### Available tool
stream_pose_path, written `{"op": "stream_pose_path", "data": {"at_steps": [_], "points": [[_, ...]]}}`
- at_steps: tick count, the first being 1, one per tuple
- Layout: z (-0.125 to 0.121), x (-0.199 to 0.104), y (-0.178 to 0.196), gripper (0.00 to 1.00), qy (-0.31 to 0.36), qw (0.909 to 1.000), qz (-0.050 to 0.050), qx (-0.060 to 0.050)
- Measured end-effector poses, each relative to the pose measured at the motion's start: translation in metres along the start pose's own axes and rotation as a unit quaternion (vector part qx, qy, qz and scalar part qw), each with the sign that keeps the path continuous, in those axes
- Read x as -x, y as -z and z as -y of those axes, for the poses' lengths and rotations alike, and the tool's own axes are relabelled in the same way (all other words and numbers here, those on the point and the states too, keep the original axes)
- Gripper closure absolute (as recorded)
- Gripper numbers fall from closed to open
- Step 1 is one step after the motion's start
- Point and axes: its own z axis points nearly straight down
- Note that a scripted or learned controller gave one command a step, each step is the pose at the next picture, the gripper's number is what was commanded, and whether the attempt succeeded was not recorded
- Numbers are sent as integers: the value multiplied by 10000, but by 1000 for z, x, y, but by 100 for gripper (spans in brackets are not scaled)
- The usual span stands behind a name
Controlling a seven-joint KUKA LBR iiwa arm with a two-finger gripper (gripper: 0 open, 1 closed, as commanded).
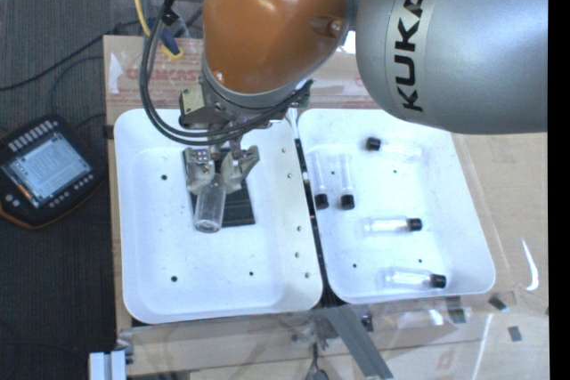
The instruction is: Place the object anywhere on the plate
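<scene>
i read the clear vial [209,207] as lying directly below the gripper [216,169], its top end between the two fingers and its open mouth pointing toward the near edge of the left bin [151,280]. its long axis runs nearly straight down the view, tilted slightly. the fingers appear clamped on the vial's top end. the small black plate [239,209] sits just beside and partly under the vial, on its right. i judge the coming move to be a short lowering and release, with little sideways shift. four more vials [392,225] lie in the right bin [463,218].
</scene>
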Motion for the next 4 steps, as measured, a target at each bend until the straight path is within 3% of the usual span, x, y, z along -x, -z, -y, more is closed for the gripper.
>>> {"op": "stream_pose_path", "data": {"at_steps": [1, 2, 3, 4], "points": [[-60, 10, 4, 100, 1356, 9908, -2, 8], [-8, -56, 39, 100, 1274, 9919, -4, -1], [-6, 6, -15, 100, 2736, 9618, 2, 17], [-61, 10, -67, 100, 3307, 9437, 2, 25]]}}
